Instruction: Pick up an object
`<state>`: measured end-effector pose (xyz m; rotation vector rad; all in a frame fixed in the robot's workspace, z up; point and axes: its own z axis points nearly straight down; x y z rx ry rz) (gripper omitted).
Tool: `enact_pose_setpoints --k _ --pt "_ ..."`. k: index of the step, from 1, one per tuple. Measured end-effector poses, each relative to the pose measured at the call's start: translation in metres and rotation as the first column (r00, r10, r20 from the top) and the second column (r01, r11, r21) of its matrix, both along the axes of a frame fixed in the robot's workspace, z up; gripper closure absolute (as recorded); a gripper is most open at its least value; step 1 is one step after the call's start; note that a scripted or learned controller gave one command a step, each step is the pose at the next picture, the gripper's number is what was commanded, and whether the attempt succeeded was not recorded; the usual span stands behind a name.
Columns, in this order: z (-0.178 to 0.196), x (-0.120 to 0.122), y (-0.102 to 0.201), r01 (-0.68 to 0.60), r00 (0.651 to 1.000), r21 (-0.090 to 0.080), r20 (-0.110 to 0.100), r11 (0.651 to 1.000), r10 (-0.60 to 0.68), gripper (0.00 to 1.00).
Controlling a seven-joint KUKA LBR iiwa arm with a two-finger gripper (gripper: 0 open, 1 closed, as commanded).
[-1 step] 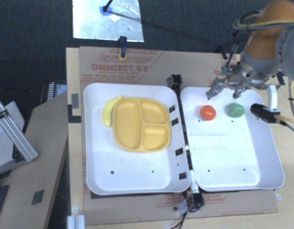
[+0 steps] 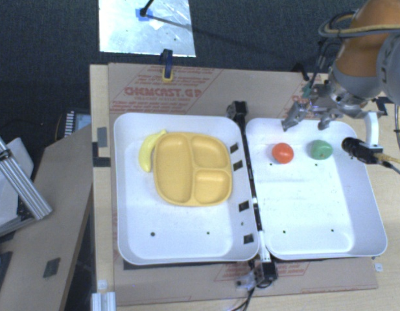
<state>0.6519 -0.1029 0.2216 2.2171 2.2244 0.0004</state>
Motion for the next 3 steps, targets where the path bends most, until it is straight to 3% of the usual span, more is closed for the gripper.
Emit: enact_pose_setpoints --k 2,3 --pt "-0.106 0.012 0.005 -0.005 1.000 0.000 -0.002 1.000 0.005 0.00" --pt "-0.138 0.012 0.006 -0.005 1.000 0.000 -0.002 1.000 0.005 0.00"
